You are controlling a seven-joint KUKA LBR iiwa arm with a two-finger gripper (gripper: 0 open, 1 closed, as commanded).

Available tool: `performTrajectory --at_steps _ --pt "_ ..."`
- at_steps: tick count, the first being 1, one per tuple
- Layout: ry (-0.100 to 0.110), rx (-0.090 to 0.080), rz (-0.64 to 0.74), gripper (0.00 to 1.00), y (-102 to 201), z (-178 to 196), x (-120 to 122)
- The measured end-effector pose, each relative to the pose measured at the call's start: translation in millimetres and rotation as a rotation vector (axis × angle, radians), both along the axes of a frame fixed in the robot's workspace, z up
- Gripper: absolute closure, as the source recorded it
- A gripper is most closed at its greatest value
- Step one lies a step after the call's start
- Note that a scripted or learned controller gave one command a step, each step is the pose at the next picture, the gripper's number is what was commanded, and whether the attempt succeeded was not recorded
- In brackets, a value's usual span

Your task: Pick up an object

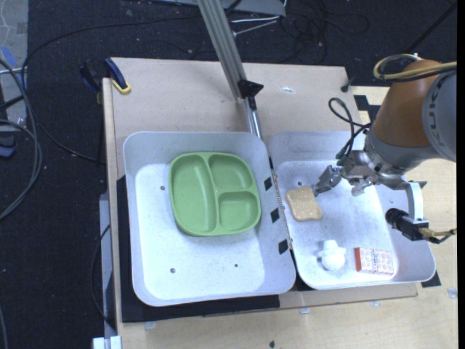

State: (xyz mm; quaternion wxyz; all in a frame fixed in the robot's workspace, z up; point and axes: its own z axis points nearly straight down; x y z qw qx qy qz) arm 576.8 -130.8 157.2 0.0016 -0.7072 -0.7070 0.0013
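Camera view has my gripper [325,181] low in the right bin [407,271], its tips just beside the tan sponge [304,204]; nothing is between them. Whether they are spread, I cannot tell.

Gripper [325,181] hovering in the right bin [407,271] just beside a tan sponge [304,204], green divided plate [215,193] sitting in the left bin [145,267], small white object [332,256] lying beside a red-and-white packet [374,261]
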Motion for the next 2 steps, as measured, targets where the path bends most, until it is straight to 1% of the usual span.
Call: performTrajectory --at_steps 1,2 --pt "0.0 0.0 0.0 0.0 6 -44 -2" --pt "-0.005 -0.001 0.0 1.0 5 -32 0"
